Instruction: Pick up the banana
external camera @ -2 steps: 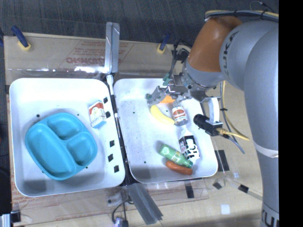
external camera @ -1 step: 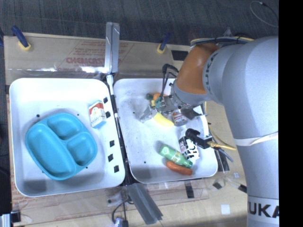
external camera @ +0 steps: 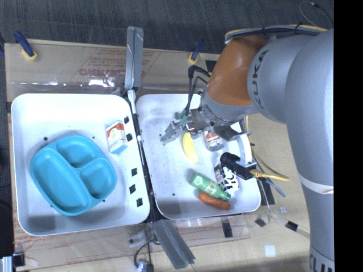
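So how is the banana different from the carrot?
The banana is pale yellow; the carrot is orange. The banana lies near the middle of the right bin, just below the gripper; the carrot lies by the bin's near edge, beside a green packet. Both are long, thin and lying flat.

Fixed above the bench, looking down at a slant on both white bins; arm entering from three o'clock.

Robotics lab: grey KUKA arm over two white bins (side by side), clamped bench
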Robot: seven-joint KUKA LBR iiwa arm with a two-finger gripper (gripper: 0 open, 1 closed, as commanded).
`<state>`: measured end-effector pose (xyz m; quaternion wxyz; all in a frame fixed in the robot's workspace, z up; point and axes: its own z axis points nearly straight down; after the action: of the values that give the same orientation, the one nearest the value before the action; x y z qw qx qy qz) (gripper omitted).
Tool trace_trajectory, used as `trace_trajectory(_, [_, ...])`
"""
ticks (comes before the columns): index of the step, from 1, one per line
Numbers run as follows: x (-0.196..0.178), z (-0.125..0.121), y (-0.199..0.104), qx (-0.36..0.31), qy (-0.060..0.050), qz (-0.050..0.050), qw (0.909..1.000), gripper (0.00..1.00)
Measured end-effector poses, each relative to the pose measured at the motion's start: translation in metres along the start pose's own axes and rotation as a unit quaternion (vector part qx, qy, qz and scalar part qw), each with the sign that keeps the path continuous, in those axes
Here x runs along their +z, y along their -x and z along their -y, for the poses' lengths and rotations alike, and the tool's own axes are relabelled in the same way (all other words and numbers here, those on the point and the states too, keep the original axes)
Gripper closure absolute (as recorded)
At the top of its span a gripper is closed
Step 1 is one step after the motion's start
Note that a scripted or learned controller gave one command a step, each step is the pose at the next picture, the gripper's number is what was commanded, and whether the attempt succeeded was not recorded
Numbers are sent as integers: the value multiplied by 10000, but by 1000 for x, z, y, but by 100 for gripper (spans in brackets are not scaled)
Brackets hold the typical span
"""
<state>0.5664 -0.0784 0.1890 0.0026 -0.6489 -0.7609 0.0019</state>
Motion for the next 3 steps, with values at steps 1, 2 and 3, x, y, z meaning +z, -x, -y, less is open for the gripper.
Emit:
trace_trajectory(1, [101, 11, 31, -196, 3, 1, 9998, 0])
trace_trajectory(2, [101, 66, 44, 245, -2, -8, 9997, 0])
trace_trajectory(3, [83, -10, 105, 1232, 2, -4, 9924, 0])
